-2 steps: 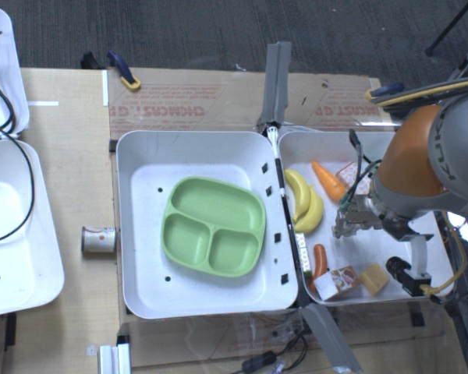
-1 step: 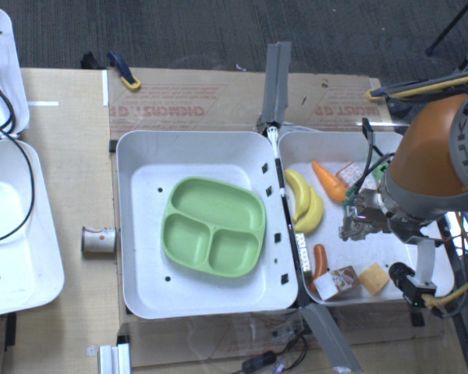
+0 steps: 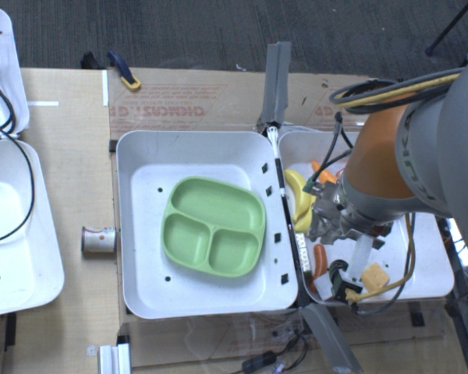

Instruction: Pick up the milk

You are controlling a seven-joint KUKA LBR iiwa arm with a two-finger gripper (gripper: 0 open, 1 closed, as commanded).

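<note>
My gripper [image 3: 328,229] reaches down into the right bin [image 3: 429,275], near its left wall, and the grey and orange arm covers much of that bin. A narrow white shape [image 3: 364,249] pokes out just below the wrist. I cannot tell whether it is the milk or part of the robot. Around the gripper lie a yellow banana [image 3: 297,196], a red sausage-like piece [image 3: 320,260], an orange piece [image 3: 320,170] and a yellow cheese wedge [image 3: 374,276].
The left bin [image 3: 136,209] holds a green divided plate [image 3: 214,226]. The divider wall between the bins runs just left of the gripper. A small can [image 3: 98,240] lies on the bench left of the bins. A white sink-like tray [image 3: 8,232] stands at the far left.
</note>
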